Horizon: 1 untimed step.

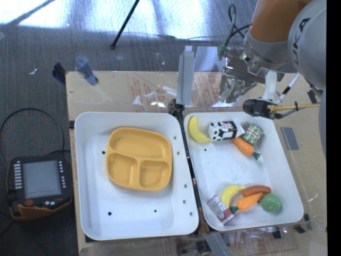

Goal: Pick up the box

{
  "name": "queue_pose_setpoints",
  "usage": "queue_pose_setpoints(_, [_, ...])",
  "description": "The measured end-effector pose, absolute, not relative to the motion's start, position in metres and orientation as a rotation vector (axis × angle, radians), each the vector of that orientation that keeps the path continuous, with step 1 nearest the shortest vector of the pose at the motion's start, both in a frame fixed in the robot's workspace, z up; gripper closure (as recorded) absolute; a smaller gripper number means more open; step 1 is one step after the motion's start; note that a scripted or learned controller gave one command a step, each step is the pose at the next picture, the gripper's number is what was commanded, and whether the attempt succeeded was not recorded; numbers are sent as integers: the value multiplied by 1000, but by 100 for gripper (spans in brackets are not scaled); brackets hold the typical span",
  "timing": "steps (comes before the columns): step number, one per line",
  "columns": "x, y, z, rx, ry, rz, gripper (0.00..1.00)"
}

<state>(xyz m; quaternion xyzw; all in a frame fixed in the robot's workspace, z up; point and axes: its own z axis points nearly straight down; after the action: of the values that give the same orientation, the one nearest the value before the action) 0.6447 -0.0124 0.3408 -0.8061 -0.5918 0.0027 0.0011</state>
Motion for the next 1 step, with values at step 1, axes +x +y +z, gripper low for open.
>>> queue_pose_setpoints(1, [645, 24, 368, -2521, -1870, 9, 100])
